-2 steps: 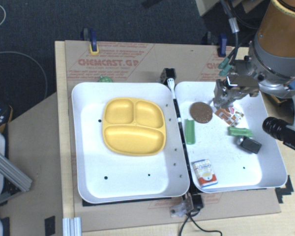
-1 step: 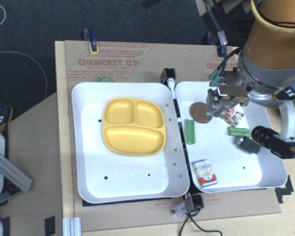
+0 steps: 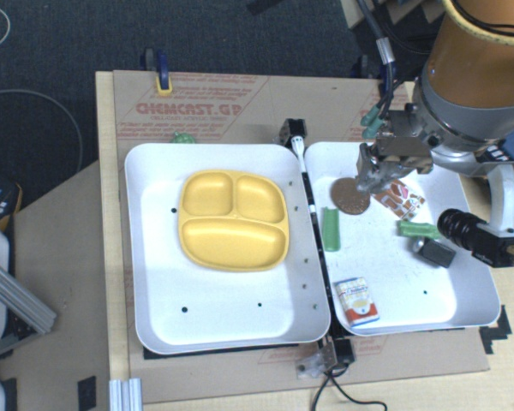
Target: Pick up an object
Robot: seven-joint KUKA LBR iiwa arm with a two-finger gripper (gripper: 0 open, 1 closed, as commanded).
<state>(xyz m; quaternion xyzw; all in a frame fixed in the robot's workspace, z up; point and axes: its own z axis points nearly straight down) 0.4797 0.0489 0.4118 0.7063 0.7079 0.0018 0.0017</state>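
One tool (image 3: 370, 181) over brown disc (image 3: 349, 198) (grip unclear), right bin (image 3: 463, 315) near-edge open.

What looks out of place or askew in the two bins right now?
Little stands out. In the right bin, the small carton sits up on the near rim, slightly tilted. The yellow divided plate lies flat in the left bin. Nothing looks spilled or broken.
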